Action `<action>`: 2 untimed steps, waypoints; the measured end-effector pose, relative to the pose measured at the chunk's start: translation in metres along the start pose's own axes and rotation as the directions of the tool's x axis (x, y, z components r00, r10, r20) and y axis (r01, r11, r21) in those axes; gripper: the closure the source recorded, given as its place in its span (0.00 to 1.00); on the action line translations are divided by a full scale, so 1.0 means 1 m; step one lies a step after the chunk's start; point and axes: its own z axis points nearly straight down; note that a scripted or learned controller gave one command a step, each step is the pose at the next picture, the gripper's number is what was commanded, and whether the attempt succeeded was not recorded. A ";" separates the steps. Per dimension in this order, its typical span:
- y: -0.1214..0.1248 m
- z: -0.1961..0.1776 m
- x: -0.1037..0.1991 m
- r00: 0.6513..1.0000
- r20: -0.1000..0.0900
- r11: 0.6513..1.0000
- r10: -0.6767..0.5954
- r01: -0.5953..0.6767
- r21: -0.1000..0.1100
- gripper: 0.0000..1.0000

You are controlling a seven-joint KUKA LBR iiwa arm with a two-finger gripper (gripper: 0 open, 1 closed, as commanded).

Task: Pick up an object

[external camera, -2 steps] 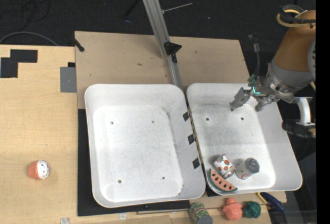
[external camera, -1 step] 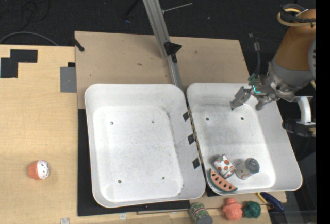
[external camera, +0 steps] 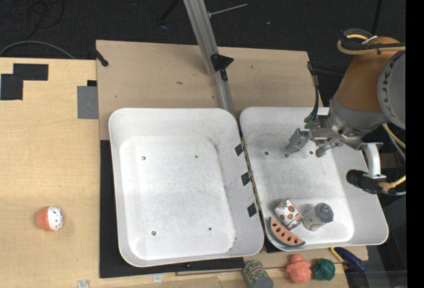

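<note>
My gripper (external camera: 308, 145) hangs over the upper middle of the right bin (external camera: 361, 230), its two fingers spread open with nothing between them. Well below it, near that bin's front edge, lie a red and white patterned object (external camera: 287, 213), a small grey cylinder (external camera: 321, 214) and a watermelon slice toy (external camera: 286, 234). The grey arm with its orange band (external camera: 361, 85) comes in from the right.
The left bin (external camera: 122, 124) sits beside the right one, with black clips (external camera: 244, 177) along the shared rim. A metal rail (external camera: 202, 28) slants up behind. Small toys (external camera: 298, 269) lie in front of the right bin, and an orange ball toy (external camera: 49, 218) sits on the wooden bench at left.
</note>
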 end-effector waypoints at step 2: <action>0.000 0.041 0.000 1.000 0.002 1.000 0.004 -0.004 -0.006 1.00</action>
